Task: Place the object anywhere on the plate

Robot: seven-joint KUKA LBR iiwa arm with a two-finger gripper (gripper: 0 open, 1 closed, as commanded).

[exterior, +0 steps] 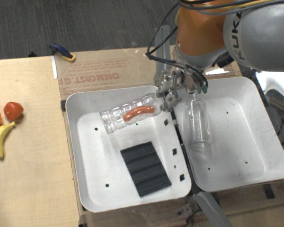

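**Bottle lies in left bin, gripper at its cap end**

A clear bottle [130, 114] with an orange label lies on its side in the left bin [86, 156], above a black ridged plate [145, 168]. The gripper [168, 95] sits at the bottle's right end; whether its fingers grasp it, I cannot tell. Another clear bottle [197, 125] lies in the right bin [250, 139].

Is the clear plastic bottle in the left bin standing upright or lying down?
Lying down: the clear plastic bottle rests on its side across the left white bin, near the gripper.
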